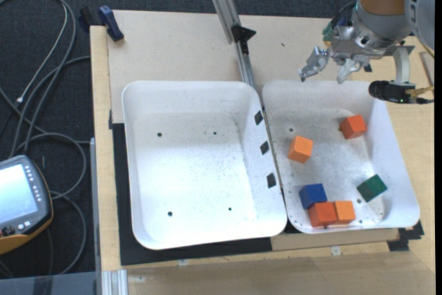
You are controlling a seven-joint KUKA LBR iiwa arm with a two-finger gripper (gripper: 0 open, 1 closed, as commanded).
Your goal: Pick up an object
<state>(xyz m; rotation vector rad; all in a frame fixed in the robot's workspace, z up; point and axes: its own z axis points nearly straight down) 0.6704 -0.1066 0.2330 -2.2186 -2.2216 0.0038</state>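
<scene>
Nearest me, two orange blocks (332, 213) and a blue block (313, 194) crowd the right bin's (397, 148) front edge; the gripper (330, 70) hovers spread and empty at twelve o'clock, nearest orange cube (353, 126) toward five.

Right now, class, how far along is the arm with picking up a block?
Nothing looks done: every block lies in the right bin, including the orange block and green block. In hand: nothing; the open hand hangs above the bin's far rim. Left: descend, grip, lift.
</scene>
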